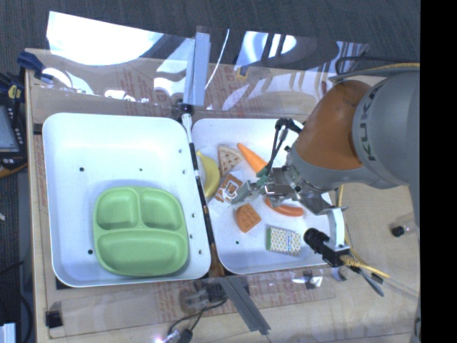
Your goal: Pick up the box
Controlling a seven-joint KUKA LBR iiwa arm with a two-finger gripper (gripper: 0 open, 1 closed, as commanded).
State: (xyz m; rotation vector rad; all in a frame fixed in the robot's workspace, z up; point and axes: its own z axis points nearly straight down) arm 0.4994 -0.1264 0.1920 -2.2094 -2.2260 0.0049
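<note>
From the camera above, the table (400, 191) carries two shallow white plastic bins side by side, and the right-hand white bin (235, 252) serves as the landmark here. The grey arm with its orange band (335, 134) reaches over that bin's right rim, and its end effector (250, 189) hangs low near the bin's middle; whether it is spread or pressed together cannot be told, since the tips blur into the clutter beneath. The small brown-and-white printed box (229, 189) lies in the bin's left-centre part, tilted, just beside the end effector's tip, and nothing shows it lifted. A yellow banana (208, 174) lies along the bin's left wall, a tan triangular wedge (228, 158) and an orange carrot (251, 157) sit toward its far side, an orange waffle-patterned square (247, 218) and a pale green patterned packet (284, 241) toward its near side. The left-hand white bin (71, 163), touching the landmark bin's left wall, holds a green three-compartment plate (141, 231).
</note>
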